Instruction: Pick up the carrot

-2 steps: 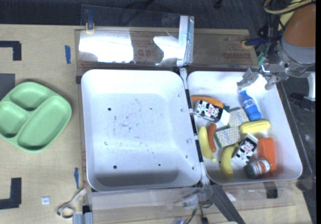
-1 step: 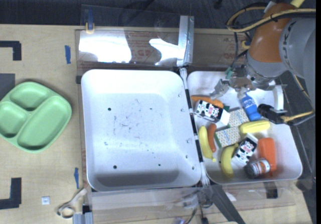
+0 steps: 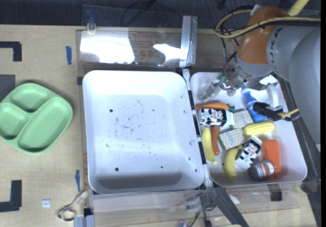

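Carrot [image 3: 212, 105]: orange, slender, lying roughly crosswise near the back-left of the right bin [image 3: 300, 162], close to the wall it shares with the left bin [image 3: 137, 119]; its lower edge touches or overlaps a black-and-white patterned carton [image 3: 212, 116]; nothing rests on top of it, as far as I can judge.

Gripper [image 3: 224, 84]: hangs over the back of the right bin, just behind and slightly right of the carrot; metallic fingers point toward the carrot but are blurred and small; cannot tell whether they are spread or pressed together; nothing visible between them, so no hold on the carrot.

Step in hand, judged: approach, pre-grasp; carrot not yet lifted. Next move calls for a short shift forward and left, a descent, and fingers aligned across the carrot's narrow width, not along its length.

Surroundings: the right bin is crowded; a blue bottle [image 3: 248, 100] sits just beside the gripper; a red sausage-like piece [image 3: 215, 139] and a yellow banana [image 3: 207, 145] lie in front of the carton; a yellow block [image 3: 259, 129], an orange can [image 3: 269, 159] and a second banana [image 3: 230, 162] lie further forward. Main obstacles: the carton against the carrot and the near bin wall, both leaving little finger room. A green divided plate [image 3: 33, 117] sits well apart on the bench, left.
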Controlling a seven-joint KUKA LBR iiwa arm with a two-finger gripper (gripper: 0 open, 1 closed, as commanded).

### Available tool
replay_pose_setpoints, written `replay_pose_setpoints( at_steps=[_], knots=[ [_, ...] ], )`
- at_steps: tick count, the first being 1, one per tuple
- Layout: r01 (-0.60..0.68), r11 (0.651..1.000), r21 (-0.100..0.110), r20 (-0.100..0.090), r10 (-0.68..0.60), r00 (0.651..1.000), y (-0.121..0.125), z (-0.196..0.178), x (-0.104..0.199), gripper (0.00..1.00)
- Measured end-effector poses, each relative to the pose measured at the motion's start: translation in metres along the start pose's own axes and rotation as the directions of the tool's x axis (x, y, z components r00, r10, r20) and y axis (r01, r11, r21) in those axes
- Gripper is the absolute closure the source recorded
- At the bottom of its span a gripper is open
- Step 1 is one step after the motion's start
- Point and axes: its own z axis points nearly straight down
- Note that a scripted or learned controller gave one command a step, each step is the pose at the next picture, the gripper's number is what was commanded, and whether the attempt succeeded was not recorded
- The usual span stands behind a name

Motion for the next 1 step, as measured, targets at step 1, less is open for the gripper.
replay_pose_setpoints(
  at_steps=[1],
  knots=[
    [0.0,1.0,0.001,-0.001,0.0,1.0,-0.0003,0.001,0.0004,0.0]
  ],
)
